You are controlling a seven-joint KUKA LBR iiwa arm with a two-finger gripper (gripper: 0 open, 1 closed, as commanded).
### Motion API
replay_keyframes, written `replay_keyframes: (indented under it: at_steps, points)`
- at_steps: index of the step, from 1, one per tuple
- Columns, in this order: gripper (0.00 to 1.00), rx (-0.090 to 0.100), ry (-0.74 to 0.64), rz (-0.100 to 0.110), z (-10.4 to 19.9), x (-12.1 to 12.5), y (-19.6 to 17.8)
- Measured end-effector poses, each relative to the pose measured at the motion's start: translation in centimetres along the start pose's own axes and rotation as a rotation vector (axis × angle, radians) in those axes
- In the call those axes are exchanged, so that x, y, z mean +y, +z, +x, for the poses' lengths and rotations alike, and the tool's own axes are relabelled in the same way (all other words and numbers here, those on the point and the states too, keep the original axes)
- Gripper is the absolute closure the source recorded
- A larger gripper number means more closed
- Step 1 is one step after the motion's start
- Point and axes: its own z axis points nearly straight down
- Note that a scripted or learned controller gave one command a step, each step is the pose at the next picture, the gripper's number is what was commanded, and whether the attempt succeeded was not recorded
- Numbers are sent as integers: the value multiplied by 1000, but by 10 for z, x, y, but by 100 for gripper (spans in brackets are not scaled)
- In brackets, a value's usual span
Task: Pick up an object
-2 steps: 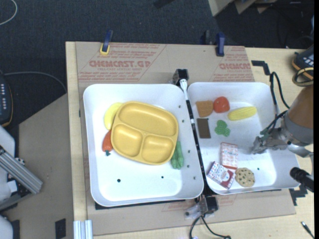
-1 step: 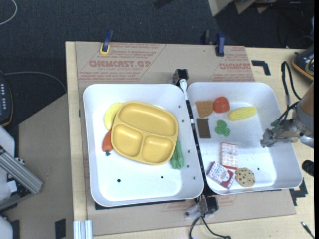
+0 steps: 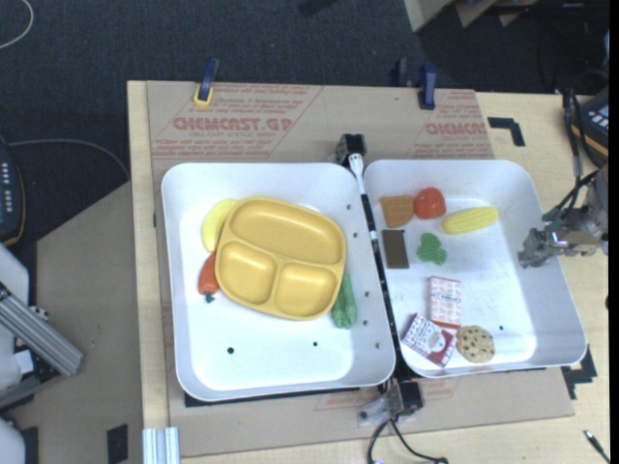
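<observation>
Yellow plastic corn (image 3: 470,220) is taken as the likeliest target; it is seen in the right bin (image 3: 513,177), its long axis running nearly level, pointing toward the gripper (image 3: 538,248). From the corn, the gripper is placed just to the right and slightly lower, at the bin's right wall. Whether anything is held cannot be told. A tomato (image 3: 429,202) is set just left of the corn.

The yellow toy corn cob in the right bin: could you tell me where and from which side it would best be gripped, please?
Probably across its middle, from straight above. The yellow toy corn cob lies flat and nearly level across the right white bin, with bare floor along both long sides, so fingers could close across its narrow width. The red toy tomato sits near its left tip, so avoid that end. The gripper is at the bin's right rim.
</observation>
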Motion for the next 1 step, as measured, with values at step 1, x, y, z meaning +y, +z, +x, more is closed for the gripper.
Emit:
replay_keyframes:
  at_steps: [1]
  points:
    - [100,1,0,2,0,2,-28]
